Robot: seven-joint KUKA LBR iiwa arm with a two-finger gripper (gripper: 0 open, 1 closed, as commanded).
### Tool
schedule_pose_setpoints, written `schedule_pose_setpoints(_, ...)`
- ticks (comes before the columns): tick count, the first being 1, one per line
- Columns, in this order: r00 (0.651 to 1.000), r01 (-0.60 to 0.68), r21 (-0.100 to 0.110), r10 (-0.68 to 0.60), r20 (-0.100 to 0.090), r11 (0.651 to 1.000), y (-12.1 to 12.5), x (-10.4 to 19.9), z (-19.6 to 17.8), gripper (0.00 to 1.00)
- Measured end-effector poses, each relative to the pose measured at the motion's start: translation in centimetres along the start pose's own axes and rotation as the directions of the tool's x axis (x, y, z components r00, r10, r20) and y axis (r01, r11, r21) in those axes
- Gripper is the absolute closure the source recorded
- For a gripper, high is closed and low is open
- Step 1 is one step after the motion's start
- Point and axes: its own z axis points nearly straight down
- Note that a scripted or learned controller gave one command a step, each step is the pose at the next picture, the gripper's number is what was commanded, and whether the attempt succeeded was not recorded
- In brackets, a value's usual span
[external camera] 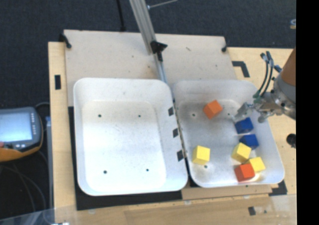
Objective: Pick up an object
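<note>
My gripper [247, 111] hovers at the right white plastic bin's [224, 181] far right side, finger spread I can't tell, with the small blue cube [243, 125] just below it, toward the near rim.

Arm, single, entering from the right edge.
Orange band and grey wrist at upper right, cables looping above; gripper [247, 111] extended leftward and low, finger spacing too indistinct to tell.
</note>
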Motion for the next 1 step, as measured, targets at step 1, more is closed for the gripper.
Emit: schedule_pose_setpoints(1, 1.000, 0.004, 0.004, -0.004, -0.001, 1.000, 7.22, 4.03, 10.90, 0.00)
